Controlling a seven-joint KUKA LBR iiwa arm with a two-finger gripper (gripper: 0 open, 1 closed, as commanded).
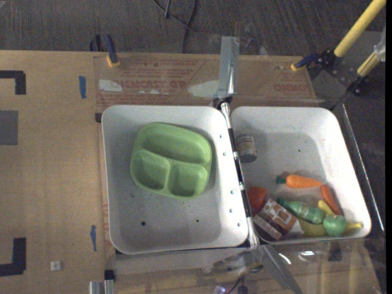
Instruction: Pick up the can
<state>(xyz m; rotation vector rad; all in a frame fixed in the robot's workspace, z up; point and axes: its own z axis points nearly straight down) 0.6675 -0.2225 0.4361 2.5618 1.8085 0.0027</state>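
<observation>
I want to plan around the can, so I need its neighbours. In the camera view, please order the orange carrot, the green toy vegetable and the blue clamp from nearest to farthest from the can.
From the can, by the right bin's left wall:
1. Orange carrot, same bin, mid-right.
2. Green toy vegetable, same bin's near right corner.
3. Blue clamp, on the bench's far edge, beyond the left bin.

Can (pixel 246 147) label too small and blurred to read. Red toy (pixel 257 196) partly hidden behind the divider rim between the bins and the carton (pixel 277 218). Yellow item (pixel 315 228) mostly covered by the green bottle (pixel 304 211) and green vegetable (pixel 334 225); kind unclear. Second carrot (pixel 331 199) partly overlapped at its lower end. Yellow pole (pixel 364 19) cut by the top edge. Clamp (pixel 101 285) at the bottom edge cut off. Printed cardboard lettering (pixel 150 83) blurred.
</observation>
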